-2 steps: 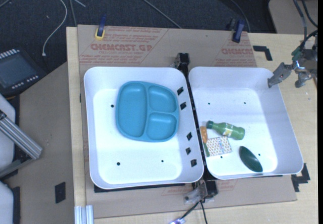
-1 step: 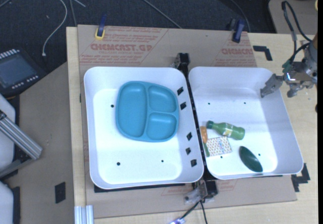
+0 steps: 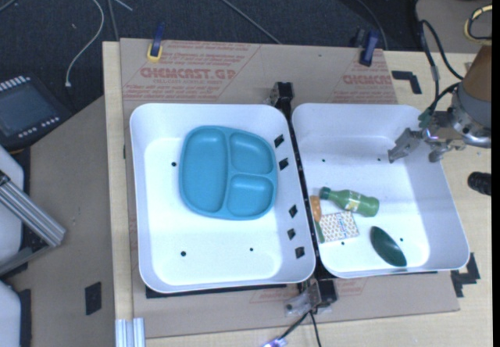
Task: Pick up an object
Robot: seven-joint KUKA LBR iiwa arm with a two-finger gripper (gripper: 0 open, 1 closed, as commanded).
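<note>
My gripper (image 3: 419, 152) hangs over the upper right part of the right bin (image 3: 351, 123), near its right wall. It is open, with nothing between its fingers. Below and to the left of it, several small items lie near the bin's front: a green bottle (image 3: 349, 199) on its side, a patterned packet (image 3: 338, 226), a small orange piece (image 3: 315, 207) by the left wall, and a dark green oval object (image 3: 387, 246). The gripper stands well apart from all of them.
A blue divided plate (image 3: 228, 172) lies in the left bin (image 3: 156, 205). Black clips run along the divider between the bins. Cables trail at the back and right of the bench.
</note>
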